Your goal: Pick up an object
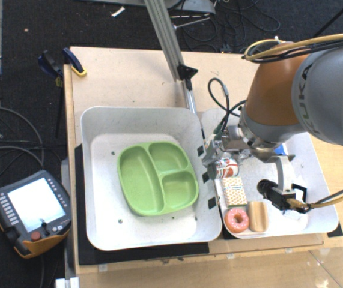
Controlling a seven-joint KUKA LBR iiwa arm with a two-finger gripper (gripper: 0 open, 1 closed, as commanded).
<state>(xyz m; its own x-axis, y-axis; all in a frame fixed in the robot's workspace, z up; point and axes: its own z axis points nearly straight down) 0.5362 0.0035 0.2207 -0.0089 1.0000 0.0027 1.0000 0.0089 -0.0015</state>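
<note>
Far left, off the bench: teach pendant (32, 212) on the floor. Blue and yellow clamp (63, 62) at the bench's back-left corner.
Left bin (99, 131): one green divided plate (157, 177), flat, roughly centred, not touching any wall.
Aluminium pole (165, 32) slants down toward the gap between the bins at the back.
Right bin (321, 215): the pickable stuff is all packed at its left-front. Red-and-white can (226, 168) is nearest the dividing wall, patterned box (234, 192) just in front of it, then pink donut (238, 220) and tan bun (257, 216) side by side, touching, at the front rim.
Gripper (218, 152) sits low, right behind the can and close to the dividing wall. Can't tell whether it's parted or closed, or whether it has the can; the wrist blocks the view.
Arm (291, 95) covers the rear of the right bin.
</note>
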